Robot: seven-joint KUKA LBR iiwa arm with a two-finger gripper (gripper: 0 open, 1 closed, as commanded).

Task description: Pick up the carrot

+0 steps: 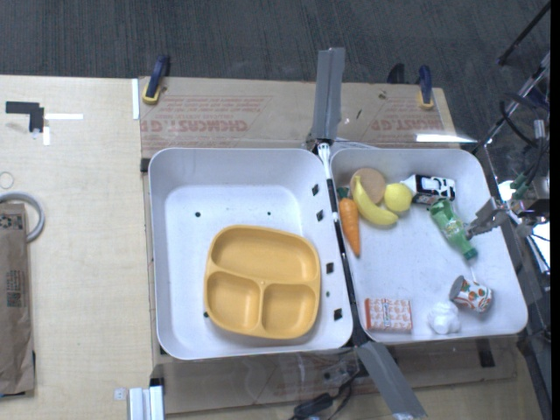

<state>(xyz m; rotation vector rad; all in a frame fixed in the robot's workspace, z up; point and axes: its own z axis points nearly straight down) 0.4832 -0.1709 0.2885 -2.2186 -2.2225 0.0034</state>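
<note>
While the arm's claw [479,227] hangs at the right bin's right wall [510,261], beside a green plastic bottle [452,229], I cannot tell its state. A small orange tapered carrot [350,225] lies against that bin's left wall, touching a yellow banana [374,207], well apart from the claw. Its long axis runs up-and-down the view, so the reach must likely cross leftward.

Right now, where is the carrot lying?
The carrot lies in the right bin, against its left wall, just below-left of the banana.
</note>
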